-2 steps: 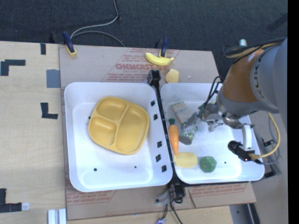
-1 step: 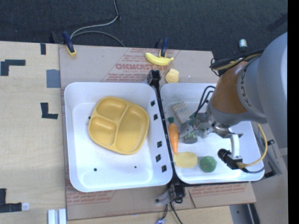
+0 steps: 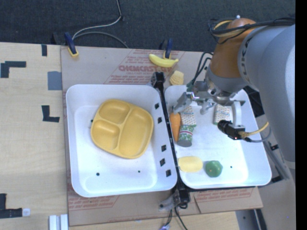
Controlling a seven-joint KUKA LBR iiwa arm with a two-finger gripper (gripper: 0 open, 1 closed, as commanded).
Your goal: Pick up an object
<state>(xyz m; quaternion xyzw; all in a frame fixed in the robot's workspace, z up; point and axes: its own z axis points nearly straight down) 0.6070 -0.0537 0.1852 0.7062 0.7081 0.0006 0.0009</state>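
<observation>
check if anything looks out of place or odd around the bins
A banana and a pale yellow block lie on the cardboard behind the bins, outside both. The yellow divided plate sits askew in the left bin. Nothing looks spilled or broken.

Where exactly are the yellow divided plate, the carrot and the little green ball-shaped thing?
yellow divided plate (image 3: 122, 128): camera view, middle of its top face, in the left bin.
carrot (image 3: 175, 126): camera view, mid-length of its orange body.
green ball-shaped thing (image 3: 213, 168): camera view, centre of its top.
</observation>
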